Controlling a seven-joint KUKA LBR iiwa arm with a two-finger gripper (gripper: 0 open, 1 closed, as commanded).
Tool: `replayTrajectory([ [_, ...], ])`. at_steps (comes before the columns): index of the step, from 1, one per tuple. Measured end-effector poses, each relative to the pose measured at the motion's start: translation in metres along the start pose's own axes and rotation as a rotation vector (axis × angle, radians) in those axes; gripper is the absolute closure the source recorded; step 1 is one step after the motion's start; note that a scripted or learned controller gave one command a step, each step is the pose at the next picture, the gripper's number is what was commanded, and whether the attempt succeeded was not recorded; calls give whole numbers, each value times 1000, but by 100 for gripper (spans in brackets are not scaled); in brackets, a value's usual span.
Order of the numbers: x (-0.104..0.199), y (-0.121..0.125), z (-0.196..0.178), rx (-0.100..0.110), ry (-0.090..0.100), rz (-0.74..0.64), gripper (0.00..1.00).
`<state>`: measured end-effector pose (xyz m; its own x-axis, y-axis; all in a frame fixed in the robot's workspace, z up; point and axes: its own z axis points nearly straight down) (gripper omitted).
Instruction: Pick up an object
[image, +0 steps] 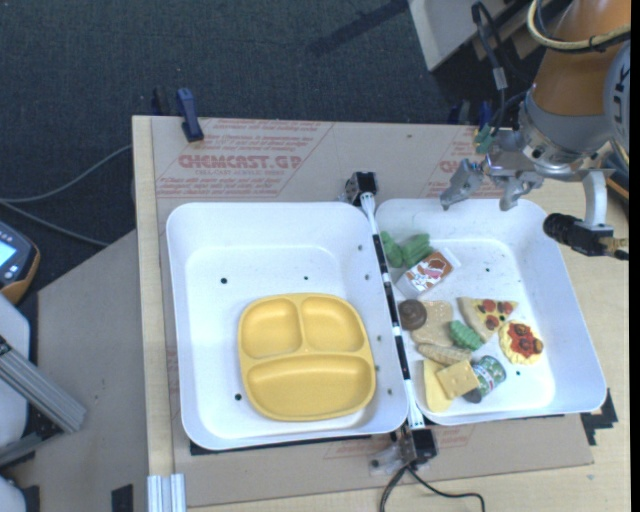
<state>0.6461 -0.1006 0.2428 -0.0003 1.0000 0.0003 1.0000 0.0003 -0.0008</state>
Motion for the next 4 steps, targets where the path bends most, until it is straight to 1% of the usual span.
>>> replayTrajectory([
  [1,-6,-57,132,6,4,5,0],
  [2,-69,-149,152,-1,1,7,0],
  [3,-49,-103,158,-5,-2,-3,0],
  [4,-75,-171,159,6,2,5,0],
])
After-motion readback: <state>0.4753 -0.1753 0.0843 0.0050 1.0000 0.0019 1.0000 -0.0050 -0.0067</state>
